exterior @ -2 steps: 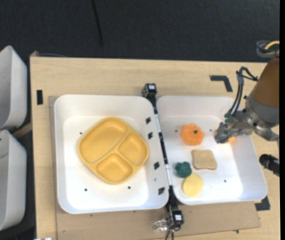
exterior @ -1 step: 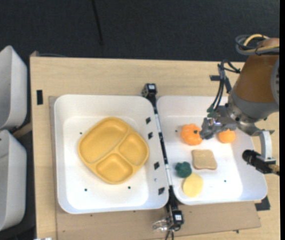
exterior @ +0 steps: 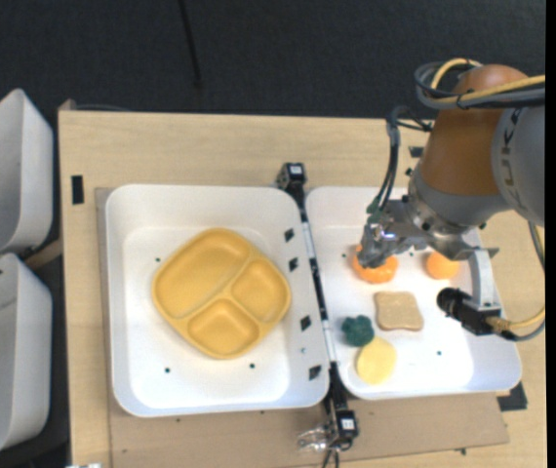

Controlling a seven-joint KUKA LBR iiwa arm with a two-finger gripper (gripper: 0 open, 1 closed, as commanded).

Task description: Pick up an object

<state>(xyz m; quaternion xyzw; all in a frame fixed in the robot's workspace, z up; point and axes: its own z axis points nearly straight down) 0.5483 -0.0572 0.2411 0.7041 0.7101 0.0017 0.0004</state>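
Left bin (exterior: 122, 359): one yellow tray (exterior: 221, 292), three compartments, lying flat near the middle. Rigid plastic by the look, wide and shallow; a poor target for two fingers except at the rim.

Right bin (exterior: 493, 369), near the divider: small green piece (exterior: 358, 331), yellow piece (exterior: 377, 361) just below it, toast slice (exterior: 398, 312) just beside both. All look like light toy food. Toast is thin and flat, would need an edge grip.

Further right: orange piece (exterior: 376, 267), at the bin's upper left, directly under the gripper (exterior: 379, 247). Rounded, probably light and smooth, so likely slippery; best taken across its widest part. A second orange piece (exterior: 442, 264) lies to the right, partly hidden by the arm.

Jaws: cannot tell how far apart, the wrist covers them. The gripper sits at or touching the top of the orange piece; no grasp can be confirmed.
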